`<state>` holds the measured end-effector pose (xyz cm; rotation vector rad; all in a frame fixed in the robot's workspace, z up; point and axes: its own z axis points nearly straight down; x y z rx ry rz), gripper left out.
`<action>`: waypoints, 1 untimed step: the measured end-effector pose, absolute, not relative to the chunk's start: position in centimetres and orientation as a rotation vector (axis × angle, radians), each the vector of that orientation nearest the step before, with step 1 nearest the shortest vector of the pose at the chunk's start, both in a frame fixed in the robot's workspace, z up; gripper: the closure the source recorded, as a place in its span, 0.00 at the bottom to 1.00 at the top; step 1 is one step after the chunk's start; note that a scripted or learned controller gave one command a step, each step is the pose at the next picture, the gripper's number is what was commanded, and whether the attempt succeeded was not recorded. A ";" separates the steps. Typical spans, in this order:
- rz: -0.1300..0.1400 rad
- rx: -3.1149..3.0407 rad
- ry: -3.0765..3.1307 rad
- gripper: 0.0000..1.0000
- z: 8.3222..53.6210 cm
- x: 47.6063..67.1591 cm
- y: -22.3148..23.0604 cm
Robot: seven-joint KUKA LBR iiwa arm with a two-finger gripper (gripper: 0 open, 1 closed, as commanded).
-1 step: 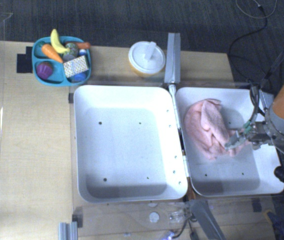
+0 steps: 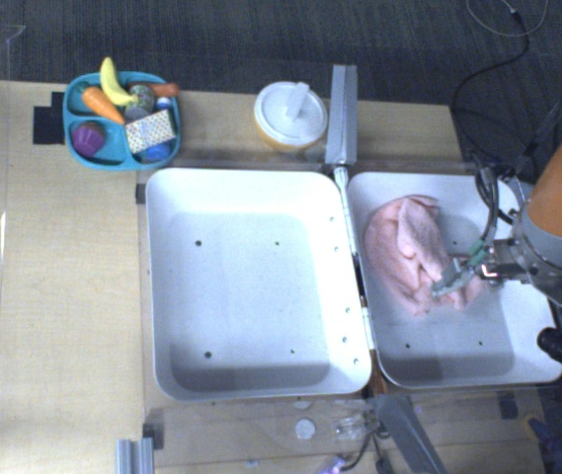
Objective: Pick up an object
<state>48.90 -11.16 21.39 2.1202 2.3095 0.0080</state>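
Arm: reaches in from the right, wrist low over the right bin [image 2: 527, 358], orange band at the frame edge.
Gripper [image 2: 455, 282]: at the cloth's right edge; whether clenched or released, cannot tell.
Cloth [image 2: 414, 250]: pink, crumpled, in the right bin's upper left part, near the divider.
Room: bare floor below the cloth.
Left bin [image 2: 251, 284]: bare white floor.
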 end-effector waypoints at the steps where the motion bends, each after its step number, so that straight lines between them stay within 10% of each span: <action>1: 0.005 1.949 2.457 0.00 15.4 54.2 -12.3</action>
